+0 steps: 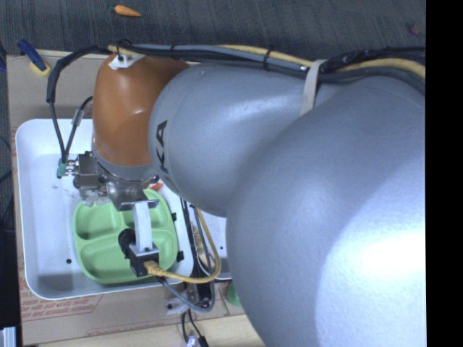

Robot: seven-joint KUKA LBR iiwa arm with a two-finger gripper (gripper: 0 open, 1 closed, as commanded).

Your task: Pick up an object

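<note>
Gripper (pixel 119 190): above the upper edge of the green divided tray (pixel 98 241); whether clenched or released cannot be told.
Green divided tray: lying flat, enclosed by the white bin (pixel 29 215).
Arm (pixel 289 194): grey, orange-banded, overhanging the tray's right side.
Small orange item (pixel 128 10): well beyond the tray, on dark floor.

The desk (pixel 61 311) presents a brown, cardboard-like surface with red print along its near edge. A shallow white bin (pixel 30 194) rests directly on it, occupying the left portion. A small blue object (pixel 32 55) lies at the desk's far left corner, apart from the bin.
</note>
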